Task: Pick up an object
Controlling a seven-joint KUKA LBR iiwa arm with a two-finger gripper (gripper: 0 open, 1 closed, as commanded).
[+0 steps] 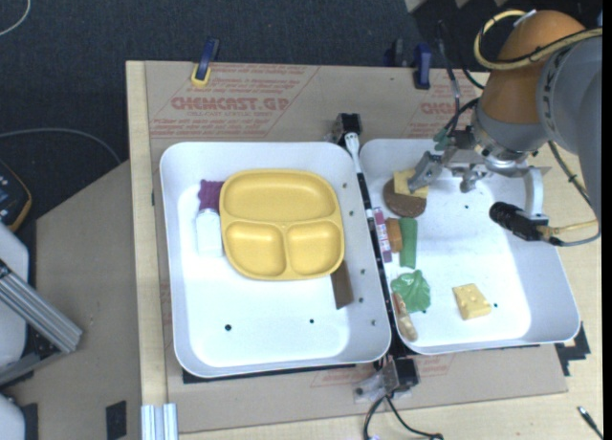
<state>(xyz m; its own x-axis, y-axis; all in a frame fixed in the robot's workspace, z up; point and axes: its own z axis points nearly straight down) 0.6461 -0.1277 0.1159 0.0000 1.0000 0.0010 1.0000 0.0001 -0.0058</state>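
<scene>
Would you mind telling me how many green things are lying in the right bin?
2. A long green piece lies by the left wall, and a crumpled green one just below it. Others could be hidden.

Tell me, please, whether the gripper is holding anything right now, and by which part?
It cannot be told. The gripper sits at the brown round object in the right bin, but no grasp is visible.

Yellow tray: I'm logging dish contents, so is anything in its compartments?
Empty. The yellow tray lies right side up in the left bin, and all three compartments show bare yellow.
</scene>
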